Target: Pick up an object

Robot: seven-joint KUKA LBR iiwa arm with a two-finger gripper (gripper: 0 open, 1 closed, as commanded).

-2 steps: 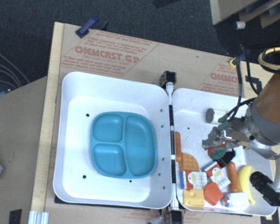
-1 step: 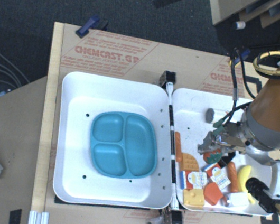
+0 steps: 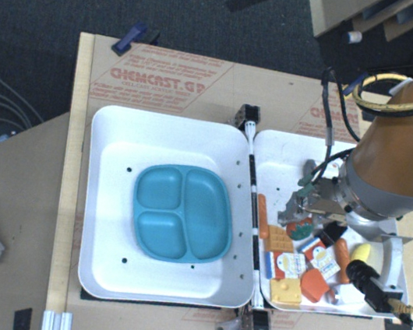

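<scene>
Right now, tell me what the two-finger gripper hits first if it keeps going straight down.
Probably the pile of small toy food pieces in the right white bin, near the green piece below the gripper; depth is unclear.

Small toy food pieces (image 3: pixel 303 268), orange, red, yellow and white, are lying heaped in the right bin's (image 3: pixel 271 160) near corner.

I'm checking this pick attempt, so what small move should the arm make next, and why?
Probably a short, straight descent. The gripper hangs over the right bin, just above the heap of small toy foods at its near end, and nothing shows between its fingers. The blue tray lies in the left bin, away from it.
</scene>
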